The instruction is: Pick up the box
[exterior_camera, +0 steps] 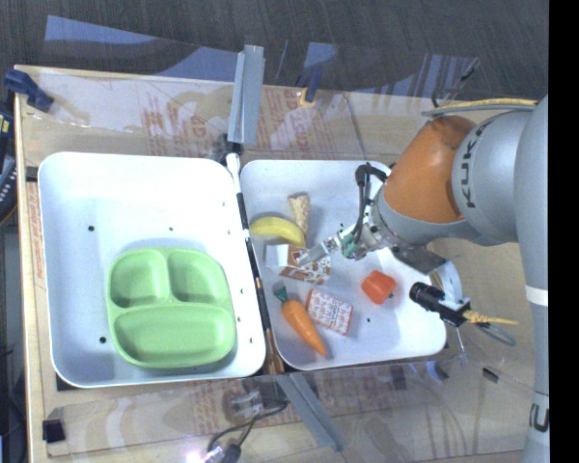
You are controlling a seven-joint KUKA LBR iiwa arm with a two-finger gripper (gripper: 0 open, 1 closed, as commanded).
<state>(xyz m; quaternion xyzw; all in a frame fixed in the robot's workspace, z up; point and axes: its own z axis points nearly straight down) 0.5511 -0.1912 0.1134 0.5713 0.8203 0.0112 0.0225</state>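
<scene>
A small brown and white box (pixel 304 272) lies in the right bin (pixel 405 331), just below a banana. A second, red and white box (pixel 329 312) lies flat a little nearer the front, beside a carrot. My gripper (pixel 314 256) reaches in from the right and sits low over the upper edge of the brown box, touching or almost touching it. The view is too small to tell whether the box is gripped.
The right bin also holds a banana (pixel 278 229), a tan wedge (pixel 299 209), a carrot (pixel 302 325) and a red-orange piece (pixel 377 285). A green divided tray (pixel 172 309) sits in the left bin (pixel 68 191). The arm covers the right bin's far right side.
</scene>
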